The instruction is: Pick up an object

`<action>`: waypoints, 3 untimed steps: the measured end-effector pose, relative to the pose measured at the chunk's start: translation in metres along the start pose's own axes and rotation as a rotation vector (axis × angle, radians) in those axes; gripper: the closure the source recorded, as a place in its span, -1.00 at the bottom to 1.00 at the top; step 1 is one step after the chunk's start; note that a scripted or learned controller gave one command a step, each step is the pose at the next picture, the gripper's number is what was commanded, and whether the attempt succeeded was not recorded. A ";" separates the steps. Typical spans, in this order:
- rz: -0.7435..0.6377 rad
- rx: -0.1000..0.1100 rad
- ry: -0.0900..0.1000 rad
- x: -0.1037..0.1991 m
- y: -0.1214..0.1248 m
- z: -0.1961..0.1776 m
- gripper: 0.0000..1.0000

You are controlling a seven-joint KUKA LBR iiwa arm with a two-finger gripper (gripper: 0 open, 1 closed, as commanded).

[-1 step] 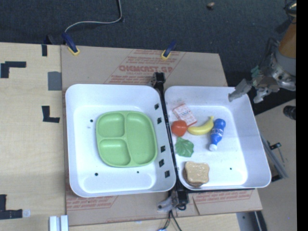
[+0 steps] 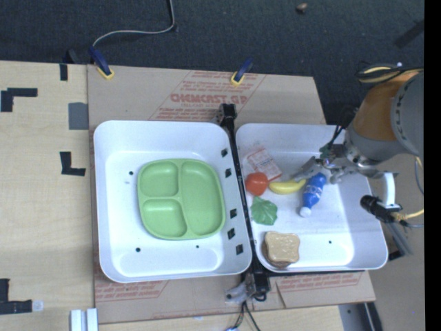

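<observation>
Gripper (image 2: 321, 165), grip state unclear, crowded by blue bottle (image 2: 311, 192), banana (image 2: 286, 185), tomato (image 2: 257, 183).

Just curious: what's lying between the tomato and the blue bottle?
The banana lies between the tomato and the bottle, seen in the camera view.

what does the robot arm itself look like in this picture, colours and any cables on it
The arm is bulky and rounded, grey, with a broad orange band above the wrist. A pale yellowish cable loops over its top, near the orange part. At its end sits a small gripper of dark and silvery metal parts, with thin dark wires running back toward the wrist.
</observation>
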State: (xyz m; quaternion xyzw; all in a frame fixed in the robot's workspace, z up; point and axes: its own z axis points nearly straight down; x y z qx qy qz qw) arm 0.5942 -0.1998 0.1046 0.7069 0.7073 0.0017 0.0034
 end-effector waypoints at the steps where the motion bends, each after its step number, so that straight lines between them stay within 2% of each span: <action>1: 0.003 -0.016 -0.008 0.016 -0.013 0.011 -1.00; 2: 0.002 -0.012 -0.004 0.017 -0.013 0.001 1.00; 3: -0.002 0.008 0.002 0.093 0.028 0.005 1.00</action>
